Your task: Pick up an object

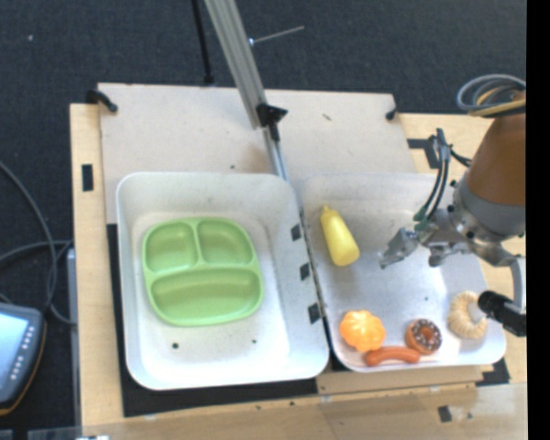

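Note:
In the right bin (376,195) lie a yellow squeeze bottle (338,236) near the left wall, and along the front an orange fruit (361,329), a thin orange-red carrot-like stick (391,357), a chocolate donut (425,335) and a beige ring-shaped pastry (466,317). My gripper (413,253) hangs over the middle of this bin, right of the bottle and behind the donut. It is open, with only bare bin floor between its fingers.
The left bin (137,200) holds a green divided plate (202,270). A slanted metal pole (243,58) rises from behind the seam between the bins. My arm's grey and orange body (495,177) covers the right bin's far right corner.

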You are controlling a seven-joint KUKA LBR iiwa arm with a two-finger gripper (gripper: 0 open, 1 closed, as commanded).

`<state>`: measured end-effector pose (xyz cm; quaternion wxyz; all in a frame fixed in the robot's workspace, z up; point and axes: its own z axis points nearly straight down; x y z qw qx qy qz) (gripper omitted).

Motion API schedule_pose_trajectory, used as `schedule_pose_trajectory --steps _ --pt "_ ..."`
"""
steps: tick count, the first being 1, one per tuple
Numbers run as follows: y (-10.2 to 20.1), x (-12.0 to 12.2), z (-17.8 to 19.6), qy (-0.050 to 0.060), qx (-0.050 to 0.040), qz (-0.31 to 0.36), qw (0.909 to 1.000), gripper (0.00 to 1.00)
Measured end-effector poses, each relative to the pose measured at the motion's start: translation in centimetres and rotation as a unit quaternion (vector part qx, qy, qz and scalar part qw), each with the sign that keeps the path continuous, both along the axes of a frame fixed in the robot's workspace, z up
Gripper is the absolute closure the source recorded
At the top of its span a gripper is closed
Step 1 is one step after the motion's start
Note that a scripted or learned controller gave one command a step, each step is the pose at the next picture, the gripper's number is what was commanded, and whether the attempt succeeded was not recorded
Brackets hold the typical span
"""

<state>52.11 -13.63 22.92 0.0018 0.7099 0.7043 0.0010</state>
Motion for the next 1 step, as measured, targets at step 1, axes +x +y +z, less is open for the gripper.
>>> schedule_pose_trajectory --steps 1 --pt "-8.93 -2.89 -1.48 0.003 -0.0019 0.0 1.0 0.0"
